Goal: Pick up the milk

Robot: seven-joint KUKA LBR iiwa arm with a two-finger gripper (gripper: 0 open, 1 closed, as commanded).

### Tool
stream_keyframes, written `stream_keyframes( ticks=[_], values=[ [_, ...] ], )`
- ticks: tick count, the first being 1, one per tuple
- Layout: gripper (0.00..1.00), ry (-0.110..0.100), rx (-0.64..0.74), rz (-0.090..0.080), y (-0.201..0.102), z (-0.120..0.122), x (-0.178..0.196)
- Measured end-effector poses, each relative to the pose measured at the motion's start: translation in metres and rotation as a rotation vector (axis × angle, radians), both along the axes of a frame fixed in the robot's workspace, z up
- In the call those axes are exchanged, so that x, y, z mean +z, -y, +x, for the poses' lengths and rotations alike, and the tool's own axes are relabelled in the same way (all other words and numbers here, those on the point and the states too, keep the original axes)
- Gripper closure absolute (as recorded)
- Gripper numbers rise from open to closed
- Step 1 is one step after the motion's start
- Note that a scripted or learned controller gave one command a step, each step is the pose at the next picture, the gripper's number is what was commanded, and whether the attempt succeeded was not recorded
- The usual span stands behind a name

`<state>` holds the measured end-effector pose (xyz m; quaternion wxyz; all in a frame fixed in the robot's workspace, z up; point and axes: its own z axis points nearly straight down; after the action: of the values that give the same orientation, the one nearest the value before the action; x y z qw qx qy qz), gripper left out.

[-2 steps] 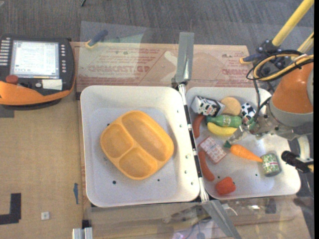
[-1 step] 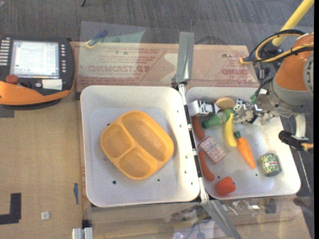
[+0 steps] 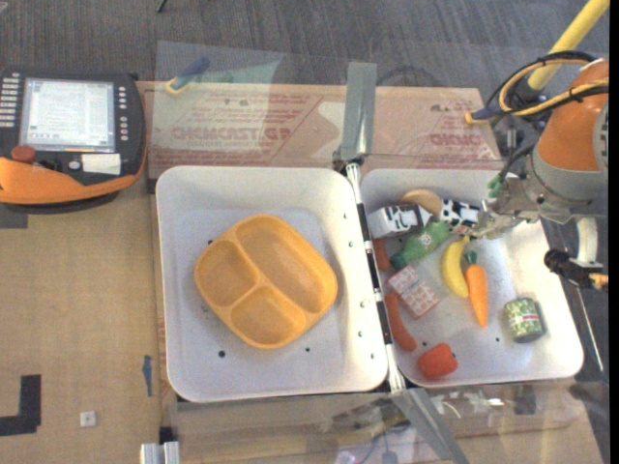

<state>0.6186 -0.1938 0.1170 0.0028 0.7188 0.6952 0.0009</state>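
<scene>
The milk (image 3: 455,210) is a small carton with black-and-white cow patches, lying near the back of the right bin (image 3: 556,351). It rests between a tan bread piece (image 3: 422,199) and a yellow banana (image 3: 455,269). My gripper (image 3: 490,217) hangs from the orange-banded wrist at the bin's right rear, right at the carton's right end. I cannot tell whether it touches the carton. The arm hides the bin's back right corner.
Around the milk lie a black-and-white packet (image 3: 399,218), a green bottle (image 3: 423,244), a carrot (image 3: 477,294), a pink box (image 3: 414,291), a red sausage (image 3: 398,323), a red pepper (image 3: 437,361) and a green can (image 3: 523,319). The left bin (image 3: 184,201) holds an orange divided plate (image 3: 266,280).
</scene>
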Motion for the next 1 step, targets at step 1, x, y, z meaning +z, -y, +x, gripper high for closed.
stream_keyframes(
  ticks=[1],
  values=[
    [1.0,-0.005,0.17,0.003,0.0256,-0.0373,-0.0086]
  ],
)
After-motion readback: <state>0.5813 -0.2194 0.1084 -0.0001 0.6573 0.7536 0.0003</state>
